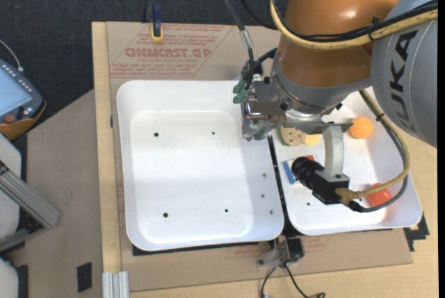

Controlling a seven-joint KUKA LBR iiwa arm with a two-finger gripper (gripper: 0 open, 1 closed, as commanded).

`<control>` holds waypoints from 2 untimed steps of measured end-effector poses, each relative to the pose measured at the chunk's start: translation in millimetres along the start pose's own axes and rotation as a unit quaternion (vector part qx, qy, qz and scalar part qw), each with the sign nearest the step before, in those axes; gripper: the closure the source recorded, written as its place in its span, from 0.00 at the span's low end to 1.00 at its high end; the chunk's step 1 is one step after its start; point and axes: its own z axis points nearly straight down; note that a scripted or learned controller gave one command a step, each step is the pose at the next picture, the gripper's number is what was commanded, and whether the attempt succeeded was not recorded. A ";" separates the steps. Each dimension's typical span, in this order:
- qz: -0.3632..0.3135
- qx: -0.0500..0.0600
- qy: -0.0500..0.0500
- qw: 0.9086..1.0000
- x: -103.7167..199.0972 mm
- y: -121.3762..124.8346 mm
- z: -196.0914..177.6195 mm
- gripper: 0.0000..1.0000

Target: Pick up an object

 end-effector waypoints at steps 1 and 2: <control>0.004 -0.007 0.001 1.000 -34.6 -1.5 -151.4 1.00; 0.005 0.008 -0.003 1.000 -43.7 40.5 -48.2 1.00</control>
